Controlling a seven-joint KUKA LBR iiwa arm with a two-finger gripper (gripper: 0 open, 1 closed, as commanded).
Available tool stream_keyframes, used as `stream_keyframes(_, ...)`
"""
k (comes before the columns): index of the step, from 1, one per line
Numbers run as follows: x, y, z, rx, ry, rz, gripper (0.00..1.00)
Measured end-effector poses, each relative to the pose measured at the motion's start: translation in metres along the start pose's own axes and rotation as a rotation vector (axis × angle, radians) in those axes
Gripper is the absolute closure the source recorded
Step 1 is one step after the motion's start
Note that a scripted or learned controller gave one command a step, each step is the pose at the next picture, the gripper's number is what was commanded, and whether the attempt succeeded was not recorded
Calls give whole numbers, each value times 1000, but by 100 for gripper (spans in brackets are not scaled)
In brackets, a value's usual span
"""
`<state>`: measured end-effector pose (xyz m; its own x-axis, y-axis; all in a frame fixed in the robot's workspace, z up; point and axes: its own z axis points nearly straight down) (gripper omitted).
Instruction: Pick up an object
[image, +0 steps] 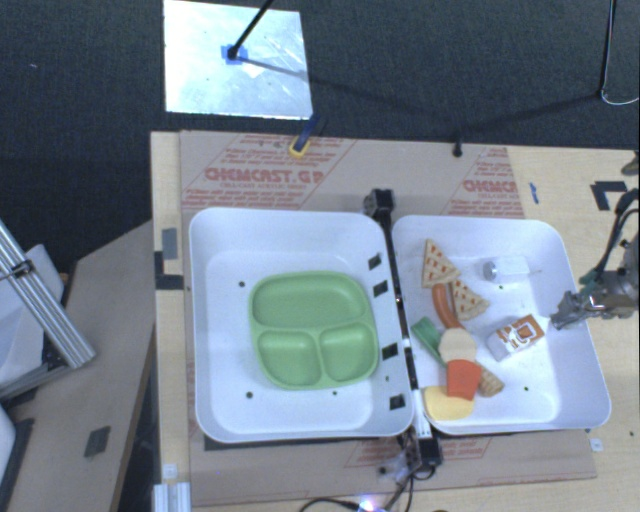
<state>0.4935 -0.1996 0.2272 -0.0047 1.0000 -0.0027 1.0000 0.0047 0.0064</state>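
Observation:
The right bin (560, 250) holds several toy foods. Two pizza slices (438, 263) lie near its back left, with a red sausage (444, 303) between them. A small orange and white carton (517, 336) rests near the middle, and a clear bottle (503, 268) lies behind it. A green piece (426, 333), a white round piece (458, 345), a red-orange block (463, 378) and a yellow disc (448, 404) cluster at the front left. My gripper (572, 310) hangs over the bin's right side, just right of the carton and apart from it.
A green divided plate (310, 330) sits in the left bin (215, 250). A black hinge strip (392, 300) runs between the bins. A shiny metal sheet (238, 60) lies on the floor behind the bench. An aluminium frame (35, 300) stands at the left.

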Motion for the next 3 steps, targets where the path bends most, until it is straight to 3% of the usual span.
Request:
stream_keyframes(2,106,29,-10,4,5,-6,100)
stream_keyframes(3,140,49,-6,2,3,-4,100)
